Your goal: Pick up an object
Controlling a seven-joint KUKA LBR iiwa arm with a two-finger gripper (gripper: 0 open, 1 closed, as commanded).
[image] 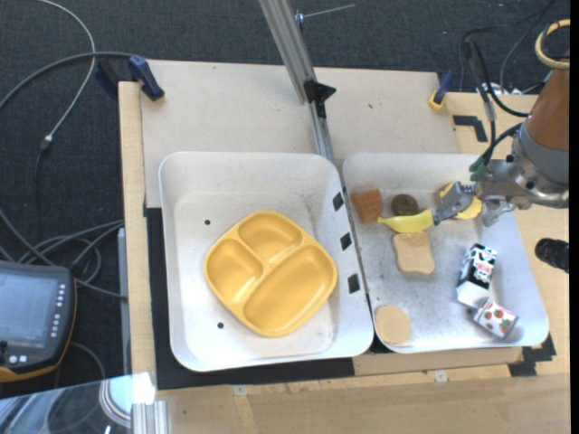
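Camera view: fingers point(455, 208) above the banana point(412, 221) in right bin point(534, 287); spread indiscernible

You have 7 loose things in the right bin point(534, 283). A banana point(412, 221) lies flat near the top, yellow, its right end under the gripper point(466, 208). Just above it sit a brown block point(366, 205) and a dark round piece point(404, 204). Below the banana lies a tan toast slice point(414, 254), and a round tan cookie point(393, 324) rests by the lower left wall. A black-and-white carton point(477, 274) and a red-spotted can point(494, 318) lie tipped at lower right.
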